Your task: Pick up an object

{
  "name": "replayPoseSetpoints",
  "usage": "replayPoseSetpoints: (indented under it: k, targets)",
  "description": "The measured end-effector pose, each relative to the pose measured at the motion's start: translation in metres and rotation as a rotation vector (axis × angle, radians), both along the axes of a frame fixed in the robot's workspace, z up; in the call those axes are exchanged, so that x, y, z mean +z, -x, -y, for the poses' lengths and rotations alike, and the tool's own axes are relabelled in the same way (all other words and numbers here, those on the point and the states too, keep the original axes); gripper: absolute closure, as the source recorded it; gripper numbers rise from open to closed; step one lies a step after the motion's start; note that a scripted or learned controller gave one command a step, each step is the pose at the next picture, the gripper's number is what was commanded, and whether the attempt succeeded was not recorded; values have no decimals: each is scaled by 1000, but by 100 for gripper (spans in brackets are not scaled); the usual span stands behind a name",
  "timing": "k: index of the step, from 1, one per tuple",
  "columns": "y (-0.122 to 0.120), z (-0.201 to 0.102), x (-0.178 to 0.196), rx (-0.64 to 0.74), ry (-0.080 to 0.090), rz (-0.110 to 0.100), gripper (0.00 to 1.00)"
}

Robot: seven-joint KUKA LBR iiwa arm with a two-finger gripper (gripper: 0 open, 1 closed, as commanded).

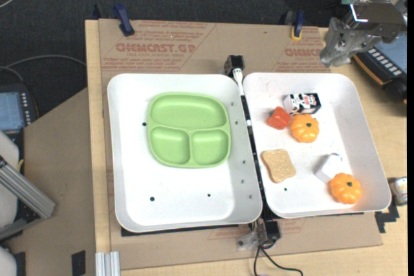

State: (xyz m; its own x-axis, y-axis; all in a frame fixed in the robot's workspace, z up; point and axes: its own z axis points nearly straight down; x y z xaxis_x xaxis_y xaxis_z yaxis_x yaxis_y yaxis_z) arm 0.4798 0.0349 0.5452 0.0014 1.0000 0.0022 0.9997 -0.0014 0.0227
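The right bin (365, 139) holds several small items. A black-and-white carton (302, 102) lies near the bin's back, with a red piece (279, 118) and an orange toy pumpkin (305, 128) just in front of it. A slice of toast (279, 165) lies near the bin's left wall. A white-grey object (328, 166) sits beside a second orange pumpkin (345, 189) at the front right. My gripper (337, 43) hangs above the bench beyond the bin's back right corner, apart from every item and holding nothing that I can see.
The left bin (123, 158) bears a green three-compartment plate (189, 129). A black divider strip (246, 119) runs between the bins. Clamps (123, 19) sit on the cardboard base's back edge. Cables and equipment crowd the top right.
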Motion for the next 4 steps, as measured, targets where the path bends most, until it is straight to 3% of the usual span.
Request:
replayPoseSetpoints:
  k: [1, 2, 3, 4]
  targets:
    - [1, -82, -114, 8, 3, -32, 100]
    - [1, -88, -187, 1, 4, -30, 100]
    - [1, -102, -208, 2, 3, -28, 100]
    - [0, -102, -196, 1, 1, -24, 100]
